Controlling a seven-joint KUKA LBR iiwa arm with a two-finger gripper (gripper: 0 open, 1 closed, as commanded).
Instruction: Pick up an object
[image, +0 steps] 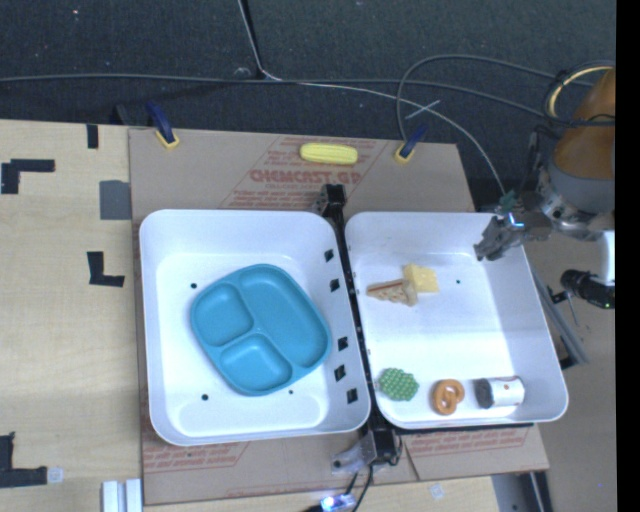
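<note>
The right bin (520, 310) holds several small objects. A yellow cheese wedge (421, 279) lies beside a tan cone-shaped piece (391, 291) near the bin's middle. Along the front wall sit a green bumpy ball (398, 384), an orange pretzel-like ring (448, 396) and a white and black cylinder (499, 392). My gripper (496, 240) hangs over the right bin's far right rim, well apart from all of them, with nothing seen in it.
A blue divided plate (259, 328) lies in the left bin (165, 300). A yellow corn-like toy (328, 153) rests on the cardboard behind the bins. Cables run across the dark floor at the back. The arm's body (585, 150) stands at the right edge.
</note>
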